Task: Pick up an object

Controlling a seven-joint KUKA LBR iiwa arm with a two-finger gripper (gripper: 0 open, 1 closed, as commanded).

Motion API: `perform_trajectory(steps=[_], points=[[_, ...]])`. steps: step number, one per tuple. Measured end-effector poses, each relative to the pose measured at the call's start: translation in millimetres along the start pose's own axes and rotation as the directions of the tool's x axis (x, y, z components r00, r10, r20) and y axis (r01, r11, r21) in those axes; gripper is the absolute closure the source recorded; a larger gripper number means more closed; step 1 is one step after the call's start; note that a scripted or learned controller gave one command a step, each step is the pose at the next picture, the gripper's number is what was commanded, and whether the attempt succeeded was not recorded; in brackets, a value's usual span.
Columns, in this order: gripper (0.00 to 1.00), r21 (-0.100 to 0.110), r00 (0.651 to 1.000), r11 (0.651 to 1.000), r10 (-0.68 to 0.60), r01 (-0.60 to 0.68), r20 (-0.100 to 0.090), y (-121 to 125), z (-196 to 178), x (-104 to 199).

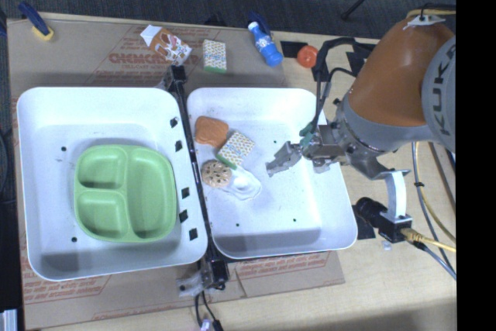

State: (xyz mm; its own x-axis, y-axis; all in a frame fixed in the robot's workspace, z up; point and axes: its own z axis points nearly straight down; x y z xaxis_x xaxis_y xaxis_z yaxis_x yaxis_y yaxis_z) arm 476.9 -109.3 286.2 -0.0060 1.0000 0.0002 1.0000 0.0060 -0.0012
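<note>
The arm is reaching in from the right, and its gripper (277, 161) is hanging over the middle of the right bin (310, 232). The fingers are pointing left toward the cluster of objects. The jaws are appearing slightly parted, and no object is showing between them.

The candidate objects are lying in the left part of the right bin, to the left of the fingertips:

- A brown bread-like piece (210, 129) is sitting nearest the divider, toward the back.
- A small patterned packet (236, 147) is lying just beside it, tilted, on the side facing the gripper.
- A round speckled cookie (216, 174) is lying in front of the brown piece.
- A clear plastic item (246, 184) is resting just beside the cookie, and it is the object nearest to the fingertips, lying just below and left of them but apart from them.

The left bin (39, 167) is holding a green sectioned plate (124, 194).

Behind the bins, on the cardboard sheet (116, 62), a wrapped snack (167, 45), a small green-and-white box (215, 56), a blue bottle (266, 46) and an orange ball (308, 55) are lying well apart from the gripper.
</note>
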Motion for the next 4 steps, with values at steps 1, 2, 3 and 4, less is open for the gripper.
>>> perform_trajectory(steps=[1, 2, 3, 4], points=[[0.0, -0.002, 1.0, 1.0, 0.0, 0.0, 0.001, 0, -36, 12], [0.0, -0.001, 1.0, 1.0, 0.001, -0.001, 0.002, -1, -34, -43], [0.0, 0.003, 1.0, 1.0, 0.0, 0.0, 0.0, -2, 61, -91], [0.0, 0.002, 1.0, 1.0, -0.001, 0.001, -0.001, -1, 195, -102]])
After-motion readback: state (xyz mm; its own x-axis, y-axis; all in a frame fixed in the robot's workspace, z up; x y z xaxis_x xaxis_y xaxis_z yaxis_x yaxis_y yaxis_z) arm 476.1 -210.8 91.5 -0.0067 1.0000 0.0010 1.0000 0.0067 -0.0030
